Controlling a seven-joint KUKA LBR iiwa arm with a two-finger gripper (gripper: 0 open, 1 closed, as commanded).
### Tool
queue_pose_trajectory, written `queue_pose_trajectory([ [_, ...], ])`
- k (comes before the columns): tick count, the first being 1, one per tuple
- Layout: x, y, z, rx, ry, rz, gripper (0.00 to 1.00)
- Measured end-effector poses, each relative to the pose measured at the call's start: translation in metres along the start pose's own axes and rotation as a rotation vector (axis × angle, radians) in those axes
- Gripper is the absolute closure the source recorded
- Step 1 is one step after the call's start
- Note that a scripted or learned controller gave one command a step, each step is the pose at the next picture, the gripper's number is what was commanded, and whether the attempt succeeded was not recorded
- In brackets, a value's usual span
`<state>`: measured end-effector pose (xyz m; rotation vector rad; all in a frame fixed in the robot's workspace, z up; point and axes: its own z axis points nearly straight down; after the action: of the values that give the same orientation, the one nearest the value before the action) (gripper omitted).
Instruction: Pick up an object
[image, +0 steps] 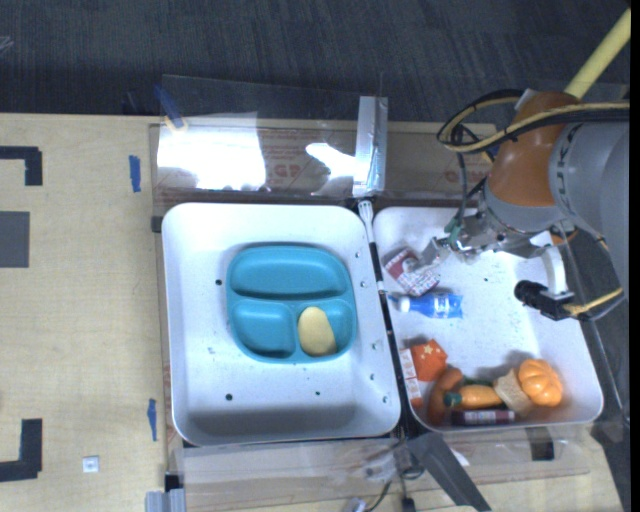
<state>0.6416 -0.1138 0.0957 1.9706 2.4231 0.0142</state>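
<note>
My claw (440, 250) hangs at the right bin's (585, 345) ten o'clock, touching one red-and-white packet (401, 263); its state I cannot tell. One blue bottle (430, 305) lies just beside. One yellow lemon (317, 330) sits in one blue tray (270, 300).

At frame right, the gripper (437, 250) is hovering over a red-and-white packet (402, 263) in the right bin (575, 345); a yellow egg-shaped object (316, 330) is lying in the blue tray (275, 285).
</note>
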Motion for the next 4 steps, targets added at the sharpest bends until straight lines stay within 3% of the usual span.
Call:
queue_pose_trajectory([
  [1,0.019,-0.044,-0.001,-0.005,0.002,-0.019,0.00],
  [2,0.027,-0.086,-0.001,-0.007,0.001,0.072,0.00],
  [3,0.016,-0.044,0.001,0.004,0.003,0.193,0.00],
  [4,0.032,-0.070,-0.001,-0.004,0.001,0.154,0.00],
])
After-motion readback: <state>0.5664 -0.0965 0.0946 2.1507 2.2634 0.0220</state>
